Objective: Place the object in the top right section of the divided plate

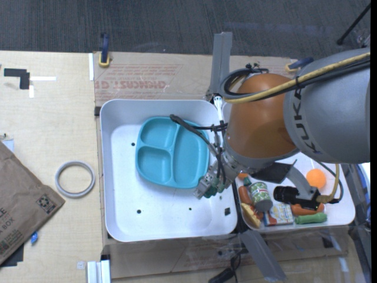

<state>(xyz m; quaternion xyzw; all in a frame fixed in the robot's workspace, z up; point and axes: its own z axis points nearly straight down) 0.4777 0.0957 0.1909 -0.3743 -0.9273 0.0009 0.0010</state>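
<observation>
The left white bin [112,175] holds a teal divided plate [188,155], which lies flat in the bin's upper middle, nearer the back wall than the front. Its one long section faces the bin's right wall and its two smaller sections face the left wall. A few small dark specks [139,211] dot the bin floor towards the front edge. The gripper [211,186] hangs at the plate's front right rim, close to the bin's right wall. Whether it is open or closed cannot be told, nor whether it has hold of anything. The right white bin [346,200] is crowded: a green bottle with a red cap [258,193] lies near its left wall, an orange ball [316,178] sits towards the back, and a yellow item [250,214], a small printed box [281,215], an orange-red item [306,208] and a green item [312,219] line the front edge. On the pale wooden tabletop [53,122], left of the bins, lie a ring of tape [75,178] and, at the front left corner, a brown cardboard box [20,199]. A printed cardboard sheet [141,78] lies behind the bins, and dark carpet [177,10] runs beyond the back edge.
</observation>
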